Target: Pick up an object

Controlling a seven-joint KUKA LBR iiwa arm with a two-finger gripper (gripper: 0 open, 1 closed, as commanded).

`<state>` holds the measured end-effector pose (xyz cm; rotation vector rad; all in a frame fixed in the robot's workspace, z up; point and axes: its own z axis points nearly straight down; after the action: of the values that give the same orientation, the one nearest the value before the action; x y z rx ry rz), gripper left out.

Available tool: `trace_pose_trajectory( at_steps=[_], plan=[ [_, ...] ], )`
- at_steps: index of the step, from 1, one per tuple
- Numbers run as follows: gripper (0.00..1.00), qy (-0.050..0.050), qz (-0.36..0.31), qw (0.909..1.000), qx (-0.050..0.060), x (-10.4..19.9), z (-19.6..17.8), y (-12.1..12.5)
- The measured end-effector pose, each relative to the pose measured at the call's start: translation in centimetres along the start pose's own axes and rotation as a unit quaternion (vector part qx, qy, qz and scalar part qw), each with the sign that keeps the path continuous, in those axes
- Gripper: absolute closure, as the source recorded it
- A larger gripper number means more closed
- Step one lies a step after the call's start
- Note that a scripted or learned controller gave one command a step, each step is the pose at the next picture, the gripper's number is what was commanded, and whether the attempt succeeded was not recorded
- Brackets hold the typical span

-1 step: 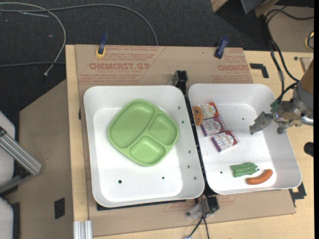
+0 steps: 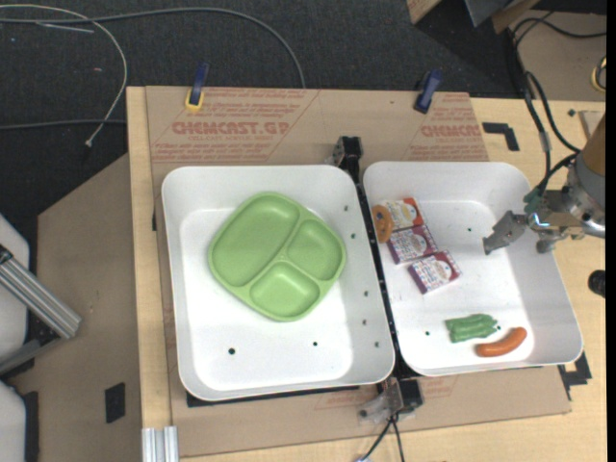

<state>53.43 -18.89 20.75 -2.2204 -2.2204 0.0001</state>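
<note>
Orange sausage (image 2: 500, 343) and green pepper (image 2: 471, 327) loose in right bin (image 2: 553, 296), snack packets (image 2: 419, 248) beyond, pincer (image 2: 525, 225) apart over bare floor, likely mid-approach, nothing gripped.

**Surfaces on my feed: mostly plastic over cardboard**

I read both bins, the left bin (image 2: 183, 258) and the right bin (image 2: 553, 296), as smooth white plastic with a soft sheen. The plate (image 2: 277, 255) looks like matt green plastic, moulded into three sections. The packets (image 2: 416, 243) seem to be printed foil or film, slightly glossy. The green toy (image 2: 471, 327) and the orange sausage (image 2: 501, 343) look like smooth plastic or rubber; I cannot tell which. Brown printed cardboard (image 2: 231, 123) covers the bench, matt and flat, pinned by blue plastic clamps (image 2: 198, 85). The gripper (image 2: 515, 227) looks like dull grey metal.
</note>
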Motion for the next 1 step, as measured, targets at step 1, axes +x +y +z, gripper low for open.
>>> trace_pose_trajectory(
  at_steps=[1],
  plan=[
    [0.00, 0.002, 0.000, 1.0000, 0.003, 0.72, 6.15, -0.10]
  ],
)
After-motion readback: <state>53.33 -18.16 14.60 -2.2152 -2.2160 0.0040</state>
